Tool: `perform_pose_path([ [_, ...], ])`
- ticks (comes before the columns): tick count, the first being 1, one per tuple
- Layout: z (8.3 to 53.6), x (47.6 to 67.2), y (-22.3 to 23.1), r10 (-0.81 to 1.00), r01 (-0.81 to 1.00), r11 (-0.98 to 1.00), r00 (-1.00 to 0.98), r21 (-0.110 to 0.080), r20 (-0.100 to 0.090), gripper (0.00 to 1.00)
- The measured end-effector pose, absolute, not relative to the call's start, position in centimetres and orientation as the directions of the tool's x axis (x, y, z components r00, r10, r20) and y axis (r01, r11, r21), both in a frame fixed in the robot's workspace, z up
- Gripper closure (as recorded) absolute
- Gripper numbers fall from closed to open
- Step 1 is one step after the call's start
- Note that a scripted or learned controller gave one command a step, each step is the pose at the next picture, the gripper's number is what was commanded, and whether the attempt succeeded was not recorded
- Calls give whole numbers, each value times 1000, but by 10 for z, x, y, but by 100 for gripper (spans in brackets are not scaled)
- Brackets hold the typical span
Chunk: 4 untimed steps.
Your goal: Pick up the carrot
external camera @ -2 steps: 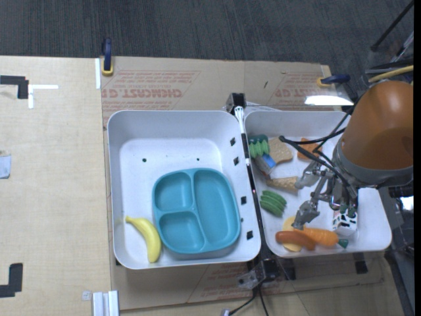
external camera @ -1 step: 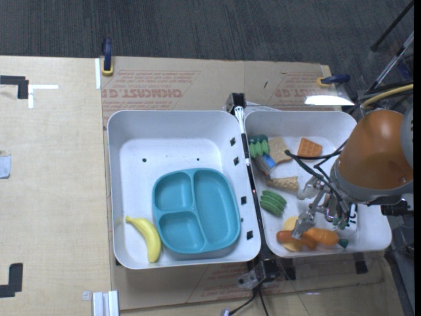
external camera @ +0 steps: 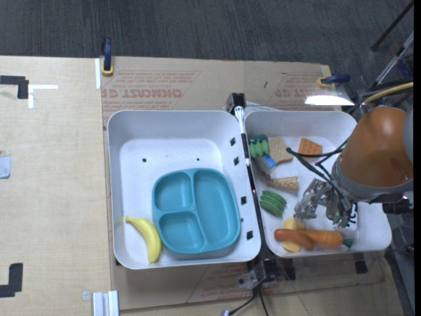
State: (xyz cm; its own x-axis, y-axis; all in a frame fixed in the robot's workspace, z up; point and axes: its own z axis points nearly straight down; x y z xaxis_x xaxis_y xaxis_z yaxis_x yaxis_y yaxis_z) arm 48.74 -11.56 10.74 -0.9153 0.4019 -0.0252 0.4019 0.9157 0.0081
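The carrot, orange with a small green tip on its right end, lies flat along the front wall of the right bin. My gripper hangs just behind and above it, pointing down, with the arm's orange band over the bin's right side. The metal fingers stand apart, open, with nothing between them, and I see no contact with the carrot.
A red sausage touches the carrot's left end, with a yellow piece behind it. A green pod, a cone piece, bread and an orange wedge lie farther back. The left bin holds a blue divided plate and a banana.
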Motion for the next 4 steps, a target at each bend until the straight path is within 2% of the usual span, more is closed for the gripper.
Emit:
perform_pose_path([
  [1, 107, 487, -116, 402, 402, 915, -915, 8, -25, 0],
  [2, 96, 485, -101, 454, 454, 891, -891, 4, -25, 0],
  [3, 104, 486, -101, 454, 454, 891, -891, 6, -23, 100],
  [4, 104, 486, -101, 454, 454, 891, -891, 6, -23, 0],
])
